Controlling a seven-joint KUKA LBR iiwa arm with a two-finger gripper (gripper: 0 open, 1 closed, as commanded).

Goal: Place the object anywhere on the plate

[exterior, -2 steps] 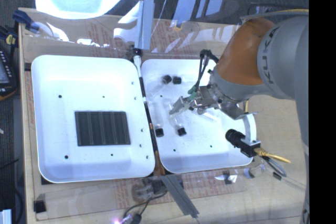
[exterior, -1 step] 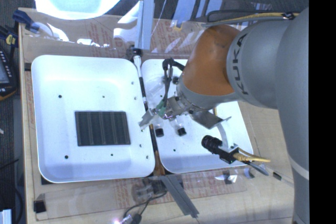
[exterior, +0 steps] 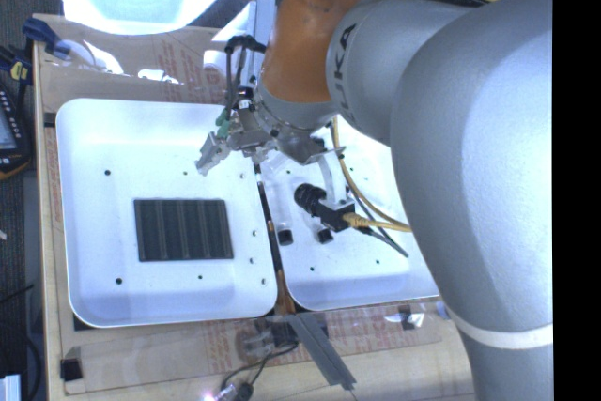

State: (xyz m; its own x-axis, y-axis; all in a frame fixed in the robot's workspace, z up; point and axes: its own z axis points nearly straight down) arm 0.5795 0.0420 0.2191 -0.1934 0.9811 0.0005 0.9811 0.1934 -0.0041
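Observation:
The plate [exterior: 183, 230] is a dark ribbed rectangle lying flat in the middle of the left bin [exterior: 84, 146]. My gripper [exterior: 212, 155] hangs over the upper right part of that bin, above and to the right of the plate and apart from it. The wrist, its wiring and a small green part [exterior: 223, 119] crowd around the gripper, and I cannot make out anything held in it. A small dark piece [exterior: 285, 237] lies in the right bin [exterior: 357, 291] close to its left wall. The arm hides most of the right bin.
The grey arm with its orange band [exterior: 300, 42] covers the right side of the view. A black fitting [exterior: 310, 197] with a yellow cable [exterior: 376, 225] hangs below the wrist over the right bin. Clutter and tools [exterior: 56, 47] sit beyond the far left corner.

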